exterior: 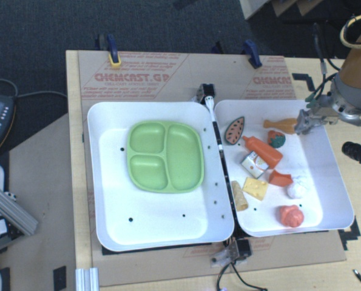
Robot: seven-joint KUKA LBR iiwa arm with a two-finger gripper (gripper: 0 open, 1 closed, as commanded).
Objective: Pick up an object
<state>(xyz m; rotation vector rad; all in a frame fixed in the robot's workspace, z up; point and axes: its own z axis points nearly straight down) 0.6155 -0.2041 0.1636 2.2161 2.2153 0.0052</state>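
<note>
Orange-yellow toy piece (pixel 281 124) lies just left of your hand (pixel 304 126) (grip state: cannot tell), long axis pointing toward it.

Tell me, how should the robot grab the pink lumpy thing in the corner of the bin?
Probably straight from above, closing across the middle of the pink lumpy thing. It looks rounded, lies alone near the right bin's front wall, and has free space on both sides for fingers.
</note>
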